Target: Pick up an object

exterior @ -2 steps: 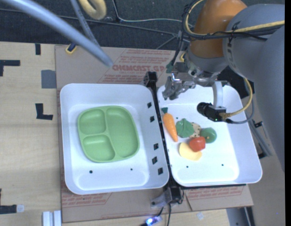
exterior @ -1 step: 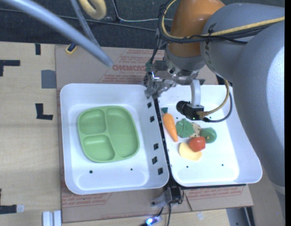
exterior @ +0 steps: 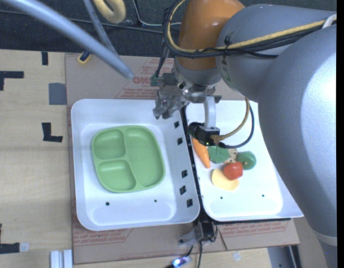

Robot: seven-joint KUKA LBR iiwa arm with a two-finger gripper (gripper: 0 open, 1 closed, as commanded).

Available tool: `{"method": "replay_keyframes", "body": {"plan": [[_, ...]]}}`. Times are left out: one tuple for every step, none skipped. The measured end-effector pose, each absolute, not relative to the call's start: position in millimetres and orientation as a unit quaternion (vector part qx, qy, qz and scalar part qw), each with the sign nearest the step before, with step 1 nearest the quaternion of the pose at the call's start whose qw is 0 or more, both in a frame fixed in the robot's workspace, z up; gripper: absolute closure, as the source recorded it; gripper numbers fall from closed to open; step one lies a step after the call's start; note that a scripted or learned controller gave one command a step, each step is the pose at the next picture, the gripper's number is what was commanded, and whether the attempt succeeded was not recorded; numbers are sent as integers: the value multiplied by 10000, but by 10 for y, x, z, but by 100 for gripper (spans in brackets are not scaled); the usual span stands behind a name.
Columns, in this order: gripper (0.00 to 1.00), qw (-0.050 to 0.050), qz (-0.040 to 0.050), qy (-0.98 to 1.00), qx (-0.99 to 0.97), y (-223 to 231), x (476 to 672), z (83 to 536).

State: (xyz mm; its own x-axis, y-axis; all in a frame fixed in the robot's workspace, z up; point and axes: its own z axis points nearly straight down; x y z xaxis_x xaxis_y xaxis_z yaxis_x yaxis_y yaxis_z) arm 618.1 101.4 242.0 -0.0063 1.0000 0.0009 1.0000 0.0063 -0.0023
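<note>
My gripper (exterior: 164, 108) hangs over the back right corner of the left bin (exterior: 82, 149), close to the divider between the bins. Nothing shows under it or between it and the bin floor. A green three-part plate (exterior: 127, 158) lies in the middle of the left bin. In the right bin (exterior: 266, 194) a small cluster of toy food sits near the divider: an orange carrot (exterior: 201, 153), a green leafy piece (exterior: 218, 153), a red tomato (exterior: 233, 170), a green ball (exterior: 247, 159) and a pale yellow piece (exterior: 223, 180).
The big grey arm (exterior: 294, 77) covers the right side and the back of the right bin. A raised divider (exterior: 185, 161) with black clips separates the bins. Brown cardboard (exterior: 77, 82) lies under both bins.
</note>
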Motion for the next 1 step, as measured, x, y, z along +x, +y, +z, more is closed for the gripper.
{"method": "replay_keyframes", "body": {"plan": [[0, 5, 8, -7080, -7062, 984, 6187, 2420]]}}
